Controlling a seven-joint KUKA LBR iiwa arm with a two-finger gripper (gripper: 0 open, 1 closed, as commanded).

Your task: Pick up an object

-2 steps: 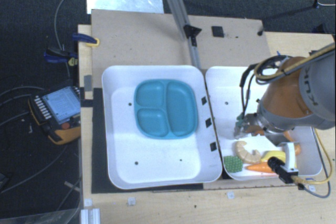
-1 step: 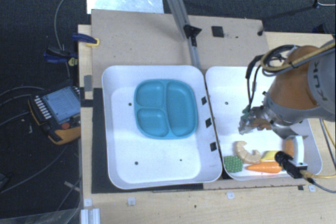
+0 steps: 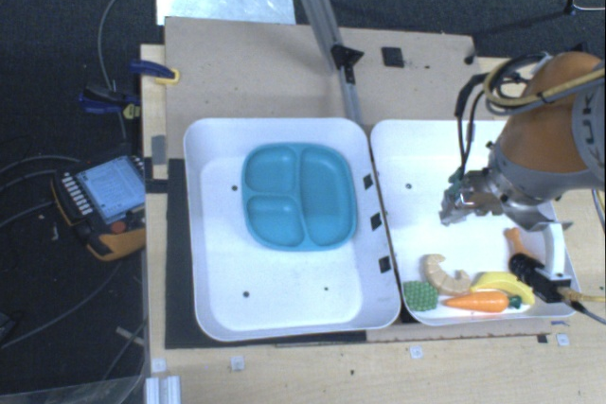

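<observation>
The claw (image 3: 461, 203) is positioned above the right bin (image 3: 417, 156); its opening cannot be determined. A banana (image 3: 502, 281), carrot (image 3: 476, 302), green item (image 3: 421, 295) and beige item (image 3: 443, 272) are located along the bin's near edge

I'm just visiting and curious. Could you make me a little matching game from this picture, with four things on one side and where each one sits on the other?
Things:
1. blue divided plate
2. carrot
3. banana
4. gripper

Places:
A. near edge of the right bin, by the green item
B. hanging over the right bin's middle
C. left bin
D. just behind the carrot

Pairs: 1-C, 2-A, 3-D, 4-B
</observation>
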